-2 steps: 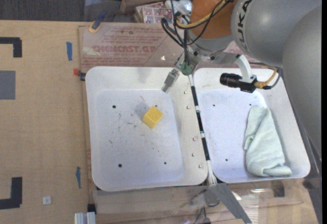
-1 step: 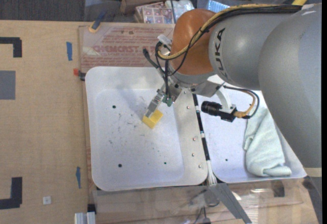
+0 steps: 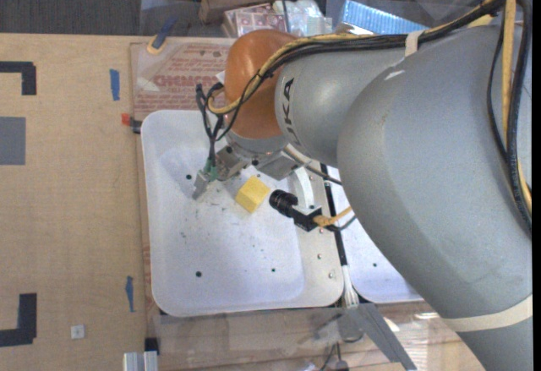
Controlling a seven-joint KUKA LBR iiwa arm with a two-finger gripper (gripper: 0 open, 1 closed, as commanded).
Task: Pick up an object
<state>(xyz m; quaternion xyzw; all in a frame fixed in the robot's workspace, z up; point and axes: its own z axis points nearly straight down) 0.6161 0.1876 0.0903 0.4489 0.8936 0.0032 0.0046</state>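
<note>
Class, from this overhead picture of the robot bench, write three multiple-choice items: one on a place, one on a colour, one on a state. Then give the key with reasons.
1. Where does the block lie?
A. in the left bin
B. on the wooden bench
C. on the arm

2. What colour is the block?
A. blue
B. yellow
C. red

3. How does the block stand to the gripper?
A. lifted between its fingers
B. lying apart beside it
C. stacked on it

Key: A, the yellow block rests on the left bin floor; B, its faces are yellow; B, the gripper sits left of it, apart.
</note>
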